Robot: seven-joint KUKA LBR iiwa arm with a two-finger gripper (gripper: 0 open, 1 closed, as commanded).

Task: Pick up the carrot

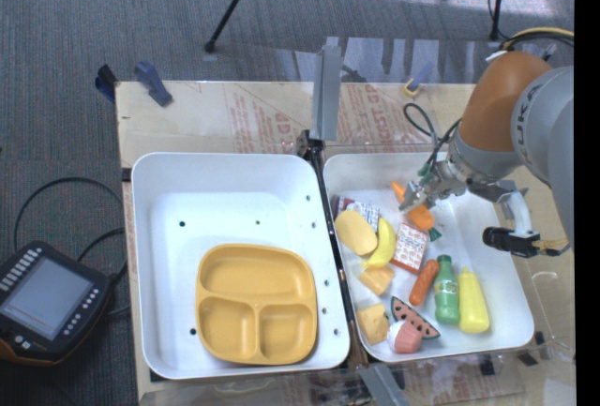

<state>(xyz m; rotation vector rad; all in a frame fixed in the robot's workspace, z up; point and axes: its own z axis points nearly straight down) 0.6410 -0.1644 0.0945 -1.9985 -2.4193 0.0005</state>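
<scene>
Looks light, hard and smooth, this toy carrot (424,281): a short orange stick, a bit slippery. Lies slanted in the right bin (514,287), just beside the green bottle (446,290) and below the little red-and-white box (409,248). Best pinched across the middle. Hangs higher up over the same bin, the gripper (416,196); open or closed, cannot tell. Soft-looking yellow banana (382,243) nearby; yellow tray (255,303) in the left bin (155,254).
</scene>
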